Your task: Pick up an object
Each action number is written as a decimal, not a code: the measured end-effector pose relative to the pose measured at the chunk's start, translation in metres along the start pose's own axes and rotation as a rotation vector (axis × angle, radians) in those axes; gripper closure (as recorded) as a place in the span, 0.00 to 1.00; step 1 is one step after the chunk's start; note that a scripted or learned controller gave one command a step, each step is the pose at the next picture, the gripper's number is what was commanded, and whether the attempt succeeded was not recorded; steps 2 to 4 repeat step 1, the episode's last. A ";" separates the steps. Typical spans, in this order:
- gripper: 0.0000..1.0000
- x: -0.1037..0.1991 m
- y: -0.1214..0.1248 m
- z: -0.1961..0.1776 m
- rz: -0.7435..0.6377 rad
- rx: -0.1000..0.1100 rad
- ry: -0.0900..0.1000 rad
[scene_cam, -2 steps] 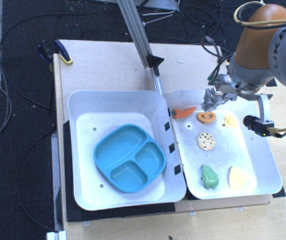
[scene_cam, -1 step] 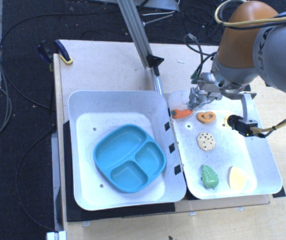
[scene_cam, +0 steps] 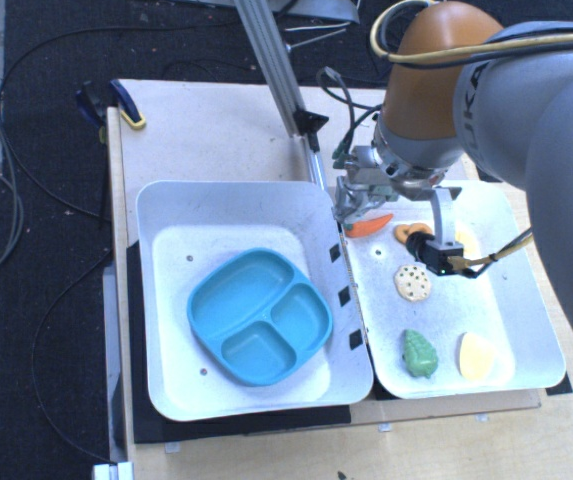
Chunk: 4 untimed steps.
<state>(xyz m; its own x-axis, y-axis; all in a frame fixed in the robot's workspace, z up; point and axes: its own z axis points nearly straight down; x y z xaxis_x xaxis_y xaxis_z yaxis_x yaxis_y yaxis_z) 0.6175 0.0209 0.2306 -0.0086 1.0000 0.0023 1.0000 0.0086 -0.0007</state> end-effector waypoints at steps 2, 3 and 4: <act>1.00 0.065 -0.005 0.001 -0.001 -0.001 0.000; 1.00 0.065 -0.005 0.001 -0.001 -0.001 0.000; 1.00 0.065 -0.005 0.001 -0.001 -0.001 0.000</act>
